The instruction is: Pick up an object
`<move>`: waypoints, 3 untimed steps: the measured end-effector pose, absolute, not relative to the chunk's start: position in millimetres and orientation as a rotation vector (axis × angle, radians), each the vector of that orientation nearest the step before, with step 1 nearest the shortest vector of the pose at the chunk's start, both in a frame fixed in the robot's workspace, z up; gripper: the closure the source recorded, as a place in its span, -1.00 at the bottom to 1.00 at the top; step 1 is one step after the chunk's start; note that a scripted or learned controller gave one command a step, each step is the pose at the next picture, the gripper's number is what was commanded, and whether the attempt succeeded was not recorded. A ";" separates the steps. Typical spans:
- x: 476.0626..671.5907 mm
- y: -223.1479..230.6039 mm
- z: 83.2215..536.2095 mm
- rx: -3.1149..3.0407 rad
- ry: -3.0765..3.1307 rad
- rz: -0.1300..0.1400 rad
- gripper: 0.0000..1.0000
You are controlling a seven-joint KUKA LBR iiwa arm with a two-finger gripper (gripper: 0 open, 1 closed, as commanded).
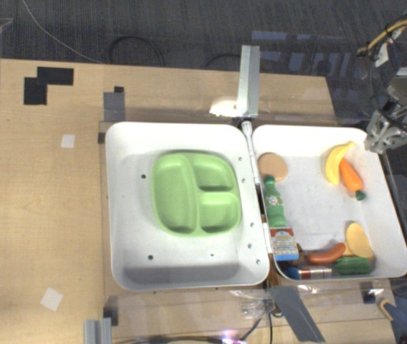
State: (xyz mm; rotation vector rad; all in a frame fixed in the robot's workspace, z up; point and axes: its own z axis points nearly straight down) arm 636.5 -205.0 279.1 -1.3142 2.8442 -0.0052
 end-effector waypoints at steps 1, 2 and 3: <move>670.9 -204.3 312.6 -1.506 2.743 -0.010 1.00; 673.4 -202.7 327.7 -1.499 2.733 -0.019 1.00; 668.6 -203.9 232.2 -2.043 2.379 0.000 1.00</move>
